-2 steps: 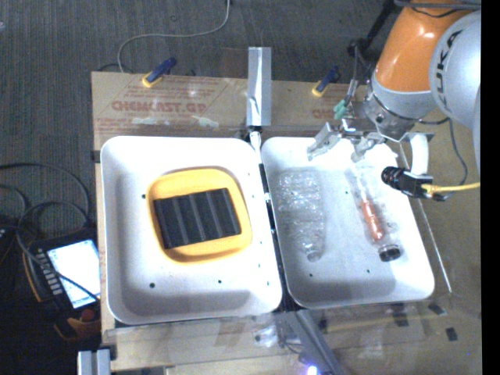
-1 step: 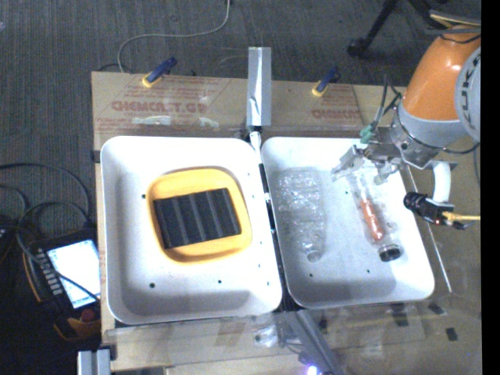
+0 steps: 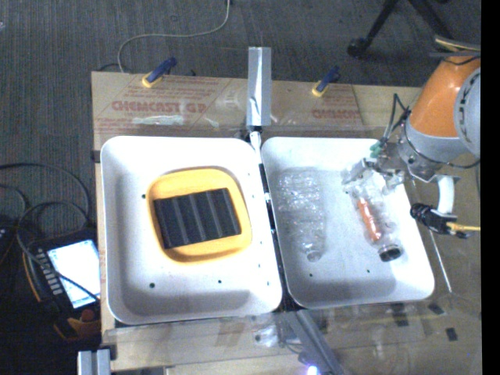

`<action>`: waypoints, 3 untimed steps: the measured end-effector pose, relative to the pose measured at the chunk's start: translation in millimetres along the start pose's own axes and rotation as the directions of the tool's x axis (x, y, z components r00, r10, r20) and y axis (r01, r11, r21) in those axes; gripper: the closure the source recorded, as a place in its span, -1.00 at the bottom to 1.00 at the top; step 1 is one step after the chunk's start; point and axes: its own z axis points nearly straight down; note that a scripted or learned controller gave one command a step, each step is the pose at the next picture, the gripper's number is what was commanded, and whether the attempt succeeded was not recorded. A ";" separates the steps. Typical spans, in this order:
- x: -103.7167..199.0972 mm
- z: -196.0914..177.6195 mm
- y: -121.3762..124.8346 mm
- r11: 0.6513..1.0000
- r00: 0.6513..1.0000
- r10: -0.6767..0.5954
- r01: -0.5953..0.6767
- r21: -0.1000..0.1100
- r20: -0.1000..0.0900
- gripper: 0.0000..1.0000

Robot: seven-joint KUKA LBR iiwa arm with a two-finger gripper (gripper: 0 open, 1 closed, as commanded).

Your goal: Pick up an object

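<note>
The arm is reaching in from the right, putting its hand over the right bin just above a clear bottle with orange inside lying there, likely lining up a grasp; grip state unclear.

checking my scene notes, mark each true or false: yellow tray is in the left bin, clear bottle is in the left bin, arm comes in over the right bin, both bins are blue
1. The yellow tray lies in the left bin. True.
2. The clear bottle lies in the left bin. False: it lies in the right bin.
3. The arm reaches in over the right bin. True.
4. Both bins are blue. False: both are white.
</note>
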 end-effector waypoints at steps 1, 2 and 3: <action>18.0 -110.6 0.4 0.982 0.982 -0.187 0.187 -0.004 0.003 -1.00; -16.9 30.7 13.1 0.971 0.971 -0.238 0.238 -0.003 -0.004 -1.00; -10.4 52.1 -6.3 0.951 0.951 -0.309 0.309 -0.021 0.009 -1.00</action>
